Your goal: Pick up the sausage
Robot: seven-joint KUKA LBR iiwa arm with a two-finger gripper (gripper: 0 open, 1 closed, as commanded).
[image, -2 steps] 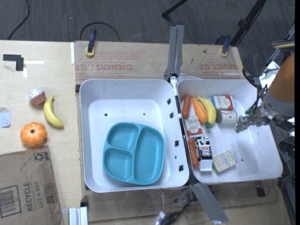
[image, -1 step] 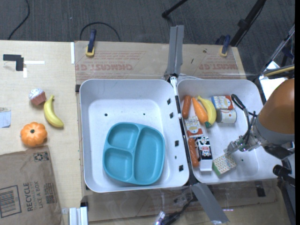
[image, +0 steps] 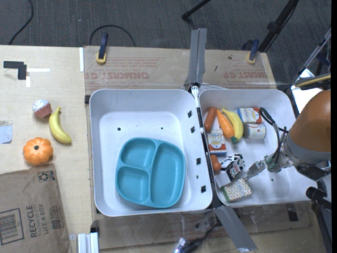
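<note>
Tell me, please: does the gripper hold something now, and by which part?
It cannot be told. The gripper is low in the right bin, near a black-and-white toy, but nothing is clearly visible between its tips.

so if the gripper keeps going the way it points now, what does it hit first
The gripper points toward the view's left and a little down. Going straight on, it would probably first meet the black-and-white toy, or the cracker packet just below that line. Height above them is unclear, so it might pass over.
</note>
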